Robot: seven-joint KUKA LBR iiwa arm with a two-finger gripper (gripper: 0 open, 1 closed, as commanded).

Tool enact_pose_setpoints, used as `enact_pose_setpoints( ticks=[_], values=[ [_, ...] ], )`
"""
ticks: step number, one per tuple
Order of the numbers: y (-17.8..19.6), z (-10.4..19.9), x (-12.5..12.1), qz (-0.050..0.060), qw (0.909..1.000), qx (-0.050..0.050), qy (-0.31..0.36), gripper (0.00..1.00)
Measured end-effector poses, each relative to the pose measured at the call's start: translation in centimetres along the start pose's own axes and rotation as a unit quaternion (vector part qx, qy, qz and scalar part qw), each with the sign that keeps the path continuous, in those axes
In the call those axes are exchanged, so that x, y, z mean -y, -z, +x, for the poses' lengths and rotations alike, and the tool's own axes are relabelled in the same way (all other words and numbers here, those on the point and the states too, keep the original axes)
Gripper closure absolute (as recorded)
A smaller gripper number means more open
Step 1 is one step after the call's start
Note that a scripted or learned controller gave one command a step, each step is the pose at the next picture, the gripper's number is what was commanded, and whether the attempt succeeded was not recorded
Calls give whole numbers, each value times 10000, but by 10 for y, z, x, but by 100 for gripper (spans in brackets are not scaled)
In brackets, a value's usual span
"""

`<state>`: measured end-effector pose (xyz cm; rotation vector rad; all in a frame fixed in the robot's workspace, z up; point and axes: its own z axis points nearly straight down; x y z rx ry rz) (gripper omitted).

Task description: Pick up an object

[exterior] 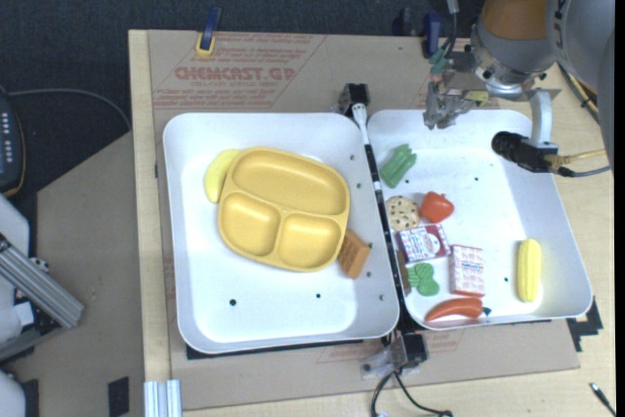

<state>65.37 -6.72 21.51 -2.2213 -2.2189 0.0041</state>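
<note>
The green pepper (pixel 397 164) lay in the right bin (pixel 562 239), near its upper left corner, long axis slanting up to the right. The gripper (pixel 441 117) hung just above and right of it, over the bin's far rim — carrying nothing, and whether spread or closed I couldn't tell. The board (pixel 244 63) behind read "CHEMCAST".

bins: I count two white bins (pixel 186 210) | trays: one yellow divided tray (pixel 283 208) | yellow pieces: two, one by the tray (pixel 217 173), one corn-like (pixel 528 270) | green pieces: two (pixel 397 164) (pixel 423 279) | red pieces: two (pixel 437 207) (pixel 454 310) | packets: two (pixel 422 241) (pixel 468 269) | cookie: one (pixel 401 211) | brown piece: one (pixel 354 256)
</note>
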Motion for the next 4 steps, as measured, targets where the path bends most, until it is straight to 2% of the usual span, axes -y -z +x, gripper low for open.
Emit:
enact_pose_setpoints(
  ticks=[1,2,4],
  values=[
    [1,2,-8,-31,10000,6,10,100],
    [0,6,-3,-9,10000,-1,8,100],
    [2,8,-8,-28,10000,7,7,100]
  ],
)
